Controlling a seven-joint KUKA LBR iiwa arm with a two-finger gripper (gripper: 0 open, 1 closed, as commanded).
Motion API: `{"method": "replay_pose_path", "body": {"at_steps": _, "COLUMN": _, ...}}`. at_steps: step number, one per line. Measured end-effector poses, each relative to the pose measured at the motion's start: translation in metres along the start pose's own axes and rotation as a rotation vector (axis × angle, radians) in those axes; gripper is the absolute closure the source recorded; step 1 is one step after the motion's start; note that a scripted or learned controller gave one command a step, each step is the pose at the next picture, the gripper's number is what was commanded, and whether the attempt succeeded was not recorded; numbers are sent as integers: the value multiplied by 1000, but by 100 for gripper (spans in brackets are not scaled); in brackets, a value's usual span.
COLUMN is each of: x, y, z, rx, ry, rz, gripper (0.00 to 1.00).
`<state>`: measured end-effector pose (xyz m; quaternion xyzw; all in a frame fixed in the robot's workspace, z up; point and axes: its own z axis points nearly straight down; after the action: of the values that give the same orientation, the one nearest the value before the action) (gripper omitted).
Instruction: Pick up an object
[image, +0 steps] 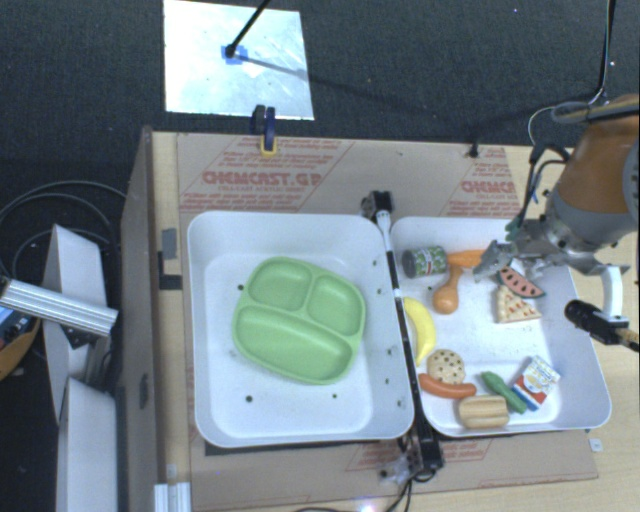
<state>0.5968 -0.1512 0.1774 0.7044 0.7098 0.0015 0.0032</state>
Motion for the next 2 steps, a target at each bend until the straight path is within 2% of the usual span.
{"method": "replay_pose_path", "body": {"at_steps": 1, "x": 57, "y": 51, "z": 36, "rx": 2, "ry": 3, "rz": -3, "gripper": 0}}
{"method": "replay_pose_path", "body": {"at_steps": 2, "x": 50, "y": 67, "z": 74, "rx": 0, "ry": 2, "rz": 5, "gripper": 0}}
